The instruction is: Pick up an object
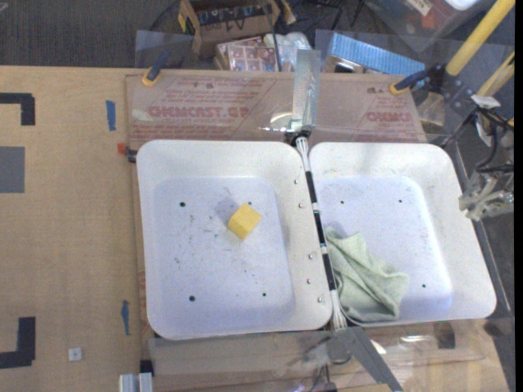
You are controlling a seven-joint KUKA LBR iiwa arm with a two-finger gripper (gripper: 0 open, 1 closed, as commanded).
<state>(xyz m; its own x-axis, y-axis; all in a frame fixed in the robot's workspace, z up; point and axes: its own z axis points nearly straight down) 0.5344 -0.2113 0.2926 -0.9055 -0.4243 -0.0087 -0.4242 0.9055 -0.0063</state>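
A small yellow block point(244, 220) lies on the floor of the left white bin point(163, 300), a little above its middle and turned at an angle. A crumpled pale green cloth point(366, 278) lies in the right white bin point(441, 178), against its left wall and front rim.
The two bins touch along a central seam with a cable point(315, 211) running over it. Around them lies a wooden bench top point(65, 219). Boxes and clutter point(245, 31) sit behind the bins. Pale hardware and wires point(484, 196) stand just off the right bin's right rim.
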